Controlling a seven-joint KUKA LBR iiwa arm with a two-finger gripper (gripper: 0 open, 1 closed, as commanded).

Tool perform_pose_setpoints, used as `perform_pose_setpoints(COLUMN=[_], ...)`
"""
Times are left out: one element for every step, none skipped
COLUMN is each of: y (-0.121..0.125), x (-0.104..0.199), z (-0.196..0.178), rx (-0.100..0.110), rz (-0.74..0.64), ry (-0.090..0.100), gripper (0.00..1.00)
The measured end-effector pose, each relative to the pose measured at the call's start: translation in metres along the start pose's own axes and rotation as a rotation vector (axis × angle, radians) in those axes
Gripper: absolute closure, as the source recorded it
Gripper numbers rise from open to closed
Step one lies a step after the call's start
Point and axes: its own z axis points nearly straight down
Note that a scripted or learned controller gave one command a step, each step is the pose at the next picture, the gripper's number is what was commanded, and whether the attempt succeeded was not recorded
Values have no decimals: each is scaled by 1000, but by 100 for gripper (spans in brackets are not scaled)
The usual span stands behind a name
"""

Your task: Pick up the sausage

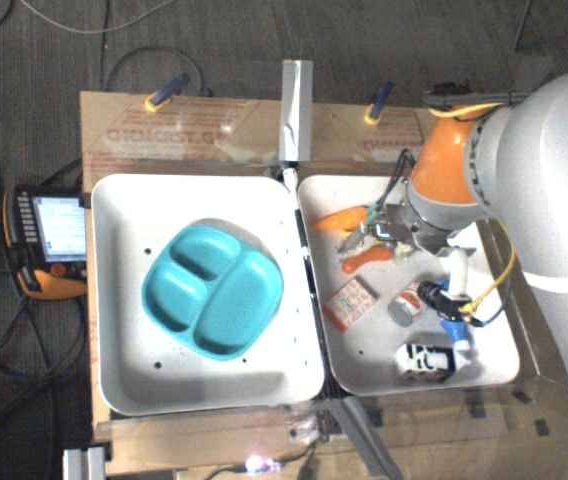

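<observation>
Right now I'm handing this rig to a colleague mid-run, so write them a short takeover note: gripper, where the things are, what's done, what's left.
Gripper: low in the right bin, at its upper left; whether it grips anything cannot be told.
Sausage: reddish-orange, lying on the bin floor just below the gripper. A carrot lies just above it.
Also in that bin: a small packet, a grey piece, a black-and-white item.
Left bin: a teal divided plate.
Done: arm brought over the sausage.
Left: grasp confirmed, sausage lifted.
</observation>
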Motion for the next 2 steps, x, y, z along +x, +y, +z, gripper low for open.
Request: perform_pose_setpoints(y=[1, -62], x=[1, 24], z=[-10, -97], rx=[-1, 14], rz=[-1, -392], ry=[2, 9], gripper=[100, 100])
